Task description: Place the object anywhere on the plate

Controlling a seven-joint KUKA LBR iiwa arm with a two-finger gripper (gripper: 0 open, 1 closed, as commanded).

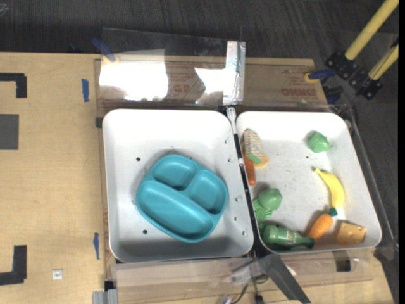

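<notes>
A teal plate (pixel 182 197) with three compartments lies in the left white bin (pixel 120 138), tilted toward the lower right. The right white bin (pixel 288 151) holds toy food: a corn cob (pixel 254 145) with an orange carrot (pixel 250 171) beside it at the left wall, a green piece (pixel 318 142) at the upper right, a yellow banana (pixel 333 189), a green leafy piece (pixel 269 200), a green bottle-shaped piece (pixel 285 236), an orange carrot (pixel 321 225) and an orange-brown wedge (pixel 350 233) along the front.
A clear plastic panel (pixel 171 75) stands behind the left bin. Yellow-legged tripod gear (pixel 367 37) sits at the upper right. A wooden bench (pixel 47 170) with black markers stretches to the left.
</notes>
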